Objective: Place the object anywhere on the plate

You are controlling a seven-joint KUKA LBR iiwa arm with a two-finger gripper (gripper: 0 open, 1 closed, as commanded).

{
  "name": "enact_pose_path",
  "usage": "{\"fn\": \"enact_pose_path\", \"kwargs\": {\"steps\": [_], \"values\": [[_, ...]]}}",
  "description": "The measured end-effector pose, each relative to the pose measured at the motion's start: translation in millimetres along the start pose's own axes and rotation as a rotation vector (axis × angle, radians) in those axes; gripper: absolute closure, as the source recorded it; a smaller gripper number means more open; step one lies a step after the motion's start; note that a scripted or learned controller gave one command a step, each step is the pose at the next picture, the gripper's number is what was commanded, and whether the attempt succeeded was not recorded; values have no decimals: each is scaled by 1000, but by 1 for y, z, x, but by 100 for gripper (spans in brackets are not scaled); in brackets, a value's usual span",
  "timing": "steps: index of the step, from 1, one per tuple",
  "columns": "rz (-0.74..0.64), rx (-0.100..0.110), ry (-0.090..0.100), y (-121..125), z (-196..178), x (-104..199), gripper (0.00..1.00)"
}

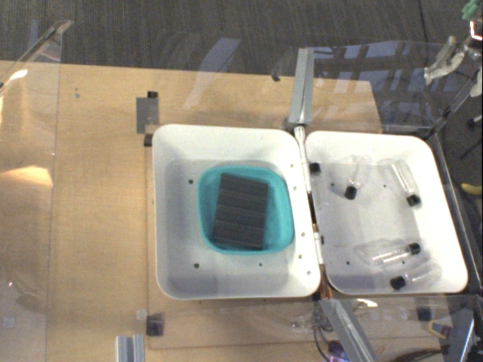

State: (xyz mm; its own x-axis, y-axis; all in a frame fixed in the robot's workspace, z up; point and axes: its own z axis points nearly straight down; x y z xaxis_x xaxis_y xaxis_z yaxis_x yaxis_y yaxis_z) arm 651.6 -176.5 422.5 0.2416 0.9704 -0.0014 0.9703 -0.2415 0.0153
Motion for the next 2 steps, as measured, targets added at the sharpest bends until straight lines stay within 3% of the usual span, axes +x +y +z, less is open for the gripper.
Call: {"fn": "enact_pose_path", "kwargs": {"steps": [1, 2], "values": [[190, 1, -2, -8, -14, -24, 0], [299, 4, -2, -9, -13, -24, 0]]}}
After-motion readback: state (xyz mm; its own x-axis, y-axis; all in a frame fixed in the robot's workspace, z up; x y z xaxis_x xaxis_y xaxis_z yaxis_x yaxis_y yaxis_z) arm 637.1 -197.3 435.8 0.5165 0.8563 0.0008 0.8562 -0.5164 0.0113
